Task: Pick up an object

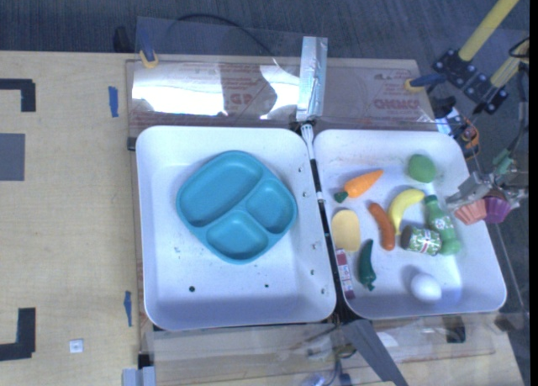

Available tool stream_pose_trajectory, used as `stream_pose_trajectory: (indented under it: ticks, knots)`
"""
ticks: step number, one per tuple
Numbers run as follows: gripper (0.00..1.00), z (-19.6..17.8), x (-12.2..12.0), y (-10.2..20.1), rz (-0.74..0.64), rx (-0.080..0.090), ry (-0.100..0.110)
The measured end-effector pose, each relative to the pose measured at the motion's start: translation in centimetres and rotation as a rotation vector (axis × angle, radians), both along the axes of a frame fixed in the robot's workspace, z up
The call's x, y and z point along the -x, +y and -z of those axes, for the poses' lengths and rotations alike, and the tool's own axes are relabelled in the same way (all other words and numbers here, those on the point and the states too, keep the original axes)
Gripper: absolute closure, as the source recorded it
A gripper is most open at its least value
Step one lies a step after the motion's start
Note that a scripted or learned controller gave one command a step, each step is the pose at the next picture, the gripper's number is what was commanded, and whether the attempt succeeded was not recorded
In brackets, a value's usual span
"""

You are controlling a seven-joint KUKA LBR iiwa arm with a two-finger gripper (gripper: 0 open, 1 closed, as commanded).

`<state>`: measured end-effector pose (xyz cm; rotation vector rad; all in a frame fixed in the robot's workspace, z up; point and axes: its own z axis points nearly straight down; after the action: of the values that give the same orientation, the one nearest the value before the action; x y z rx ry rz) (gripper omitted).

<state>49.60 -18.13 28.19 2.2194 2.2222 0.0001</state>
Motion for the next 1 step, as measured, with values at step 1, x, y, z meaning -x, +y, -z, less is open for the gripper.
stream_pose_trajectory:
  ticks: [1]
  knots:
    - [0.00,13.20,-3.49,3.90,-0.089,-0.003,0.006]
